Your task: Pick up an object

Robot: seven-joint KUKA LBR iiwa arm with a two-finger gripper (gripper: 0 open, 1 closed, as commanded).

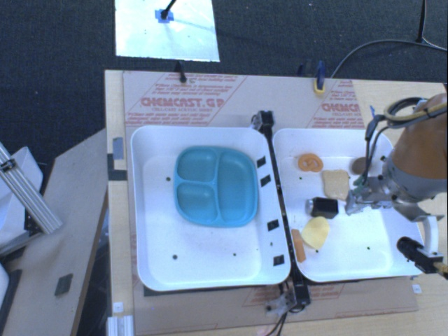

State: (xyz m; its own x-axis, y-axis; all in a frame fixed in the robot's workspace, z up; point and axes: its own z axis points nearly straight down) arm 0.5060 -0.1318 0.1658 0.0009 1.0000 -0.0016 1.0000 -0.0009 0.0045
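Note:
My gripper (pixel 352 203) hangs low over the middle of the right bin (pixel 350 266), at the end of the arm that comes in from the right. Just to its left a small black block (pixel 325 206) lies on the bin floor; whether they touch is unclear. A tan toast-like square (pixel 336 182) lies just above the block. An orange ring-shaped piece (pixel 310 162) sits further back. A brown round piece (pixel 358 164) lies behind the gripper. In front are a yellow chip (pixel 316 232) and an orange stick (pixel 298 245).
The left bin (pixel 157 257) holds a blue divided plate (pixel 215 186) near its middle. A black divider strip (pixel 274 187) runs between the two bins. The bench edge lies just in front of both bins.

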